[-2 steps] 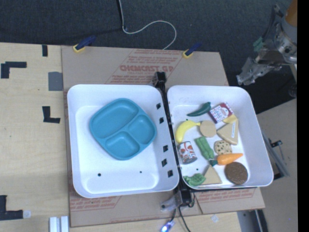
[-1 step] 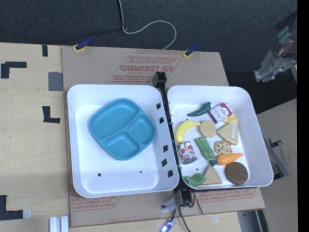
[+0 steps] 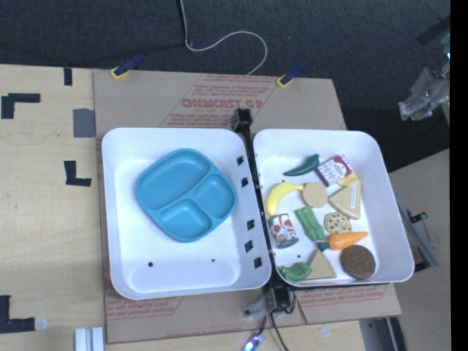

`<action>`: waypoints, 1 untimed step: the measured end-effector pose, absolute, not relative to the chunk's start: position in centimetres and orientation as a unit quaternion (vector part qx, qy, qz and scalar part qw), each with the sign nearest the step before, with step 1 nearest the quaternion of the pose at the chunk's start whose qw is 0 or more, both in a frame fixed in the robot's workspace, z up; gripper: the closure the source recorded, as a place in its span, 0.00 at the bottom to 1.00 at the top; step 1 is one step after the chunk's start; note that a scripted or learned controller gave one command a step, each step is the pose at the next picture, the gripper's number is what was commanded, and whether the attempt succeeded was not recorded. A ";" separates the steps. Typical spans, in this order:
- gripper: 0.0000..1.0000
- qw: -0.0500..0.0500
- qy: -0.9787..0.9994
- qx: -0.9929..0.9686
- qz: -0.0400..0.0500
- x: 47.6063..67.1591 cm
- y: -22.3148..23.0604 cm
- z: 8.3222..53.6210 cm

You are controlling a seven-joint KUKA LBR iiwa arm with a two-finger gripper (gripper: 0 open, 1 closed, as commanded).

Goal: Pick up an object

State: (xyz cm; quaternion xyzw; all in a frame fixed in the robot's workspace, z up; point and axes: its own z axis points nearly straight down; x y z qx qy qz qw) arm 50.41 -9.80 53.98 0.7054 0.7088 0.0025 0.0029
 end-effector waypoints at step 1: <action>1.00 0.000 0.708 0.706 0.000 48.3 -8.0 53.5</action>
